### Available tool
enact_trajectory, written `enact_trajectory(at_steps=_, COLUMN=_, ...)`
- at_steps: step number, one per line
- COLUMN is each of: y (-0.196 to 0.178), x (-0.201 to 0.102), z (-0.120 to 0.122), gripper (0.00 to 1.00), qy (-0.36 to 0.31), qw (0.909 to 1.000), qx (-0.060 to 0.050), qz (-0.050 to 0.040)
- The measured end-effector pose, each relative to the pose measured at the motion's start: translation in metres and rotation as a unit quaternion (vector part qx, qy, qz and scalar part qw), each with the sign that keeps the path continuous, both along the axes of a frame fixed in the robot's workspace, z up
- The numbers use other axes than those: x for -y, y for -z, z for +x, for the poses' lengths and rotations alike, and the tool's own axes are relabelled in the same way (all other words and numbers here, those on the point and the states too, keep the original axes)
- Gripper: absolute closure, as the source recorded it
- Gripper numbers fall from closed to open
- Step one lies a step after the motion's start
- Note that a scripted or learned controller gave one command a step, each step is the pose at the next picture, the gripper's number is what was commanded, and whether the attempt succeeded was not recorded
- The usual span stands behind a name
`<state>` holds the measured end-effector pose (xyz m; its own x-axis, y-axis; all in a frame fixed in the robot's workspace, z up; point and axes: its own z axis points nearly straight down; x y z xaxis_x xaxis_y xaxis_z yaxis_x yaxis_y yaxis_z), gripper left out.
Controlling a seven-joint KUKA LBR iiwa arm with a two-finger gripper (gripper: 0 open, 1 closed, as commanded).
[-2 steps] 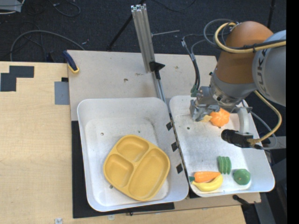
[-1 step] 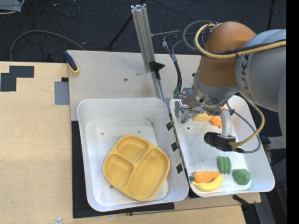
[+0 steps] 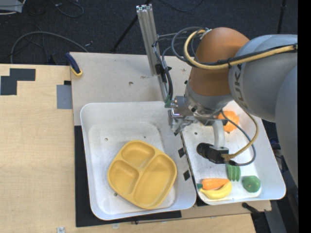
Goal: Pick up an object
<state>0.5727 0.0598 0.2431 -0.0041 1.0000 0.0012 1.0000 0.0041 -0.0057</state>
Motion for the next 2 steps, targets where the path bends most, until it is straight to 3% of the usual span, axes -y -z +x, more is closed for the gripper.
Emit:
enact_trajectory(at_steps=1, y=0.0161, x=-0.0448, z=-0.0075, gripper=1.00, qy=0.000, qw=1.0000, qx=-0.001, qz=-0.0006)
enact_trajectory(at_steps=2, y=0.0153, x=-0.0437, z=-0.0072, gripper=0.00, qy=0.001, qw=1.0000, qx=0.000, qz=-0.0010)
